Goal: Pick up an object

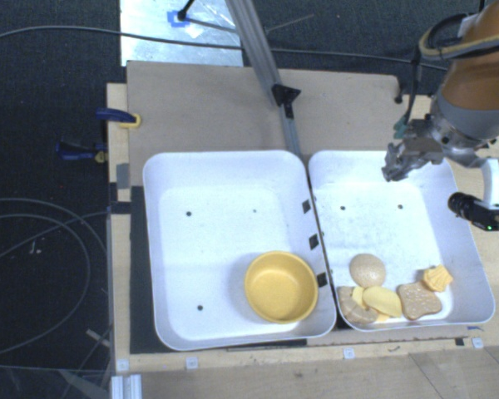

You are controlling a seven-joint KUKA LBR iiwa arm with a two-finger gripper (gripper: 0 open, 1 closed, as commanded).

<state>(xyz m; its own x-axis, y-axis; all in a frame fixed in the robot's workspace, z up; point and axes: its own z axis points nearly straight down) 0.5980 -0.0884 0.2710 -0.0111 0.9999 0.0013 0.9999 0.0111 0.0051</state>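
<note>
My gripper (397, 166) hangs over the far right part of the right bin (382, 214), pointing down and to the left, with nothing visible between its tips. Several small food-like objects lie along the near edge of that bin: a round beige bun (368, 269), a pale yellow piece (383, 301), a brown cookie-shaped piece (418, 300), a small orange ridged piece (437, 278) and a tan piece (354, 308). A yellow bowl (280, 286) sits in the near right corner of the left bin (200, 223).
A slanted metal pole (262, 52) crosses the bench behind the bins. Blue and yellow clamps (116, 119) grip the bench's left edge. Cables lie on the dark floor to the left. A black fixture (474, 210) sticks in at the right bin's right rim.
</note>
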